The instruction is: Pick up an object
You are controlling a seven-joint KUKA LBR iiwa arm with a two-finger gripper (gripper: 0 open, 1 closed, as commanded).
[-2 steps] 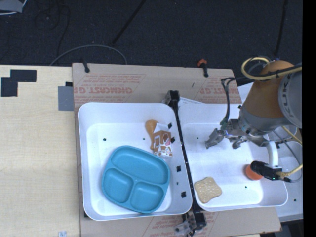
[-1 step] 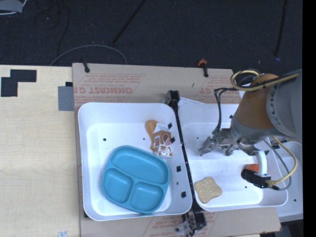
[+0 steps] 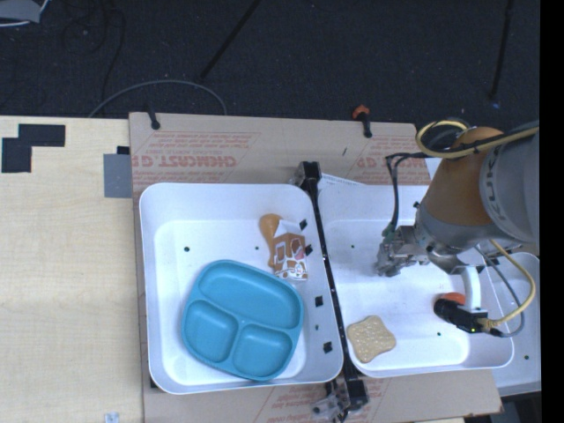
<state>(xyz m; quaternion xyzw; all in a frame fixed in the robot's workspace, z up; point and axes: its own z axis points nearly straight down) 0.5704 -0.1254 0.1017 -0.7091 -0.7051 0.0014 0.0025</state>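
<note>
the gripper [image 3: 390, 261], whose grip state cannot be told, is best lowered squarely over the bread slice [image 3: 370, 338] in the right bin [image 3: 423, 335] before being closed.

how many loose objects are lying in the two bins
3: a blue divided plate and a small brown patterned item in the left bin, a toast slice in the right bin. The arm may hide more.

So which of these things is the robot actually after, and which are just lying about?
Likely in play: gripper, over the right bin; tan toast-shaped piece in it.
Lying about: blue divided plate and patterned packet, both in the left bin.
</note>
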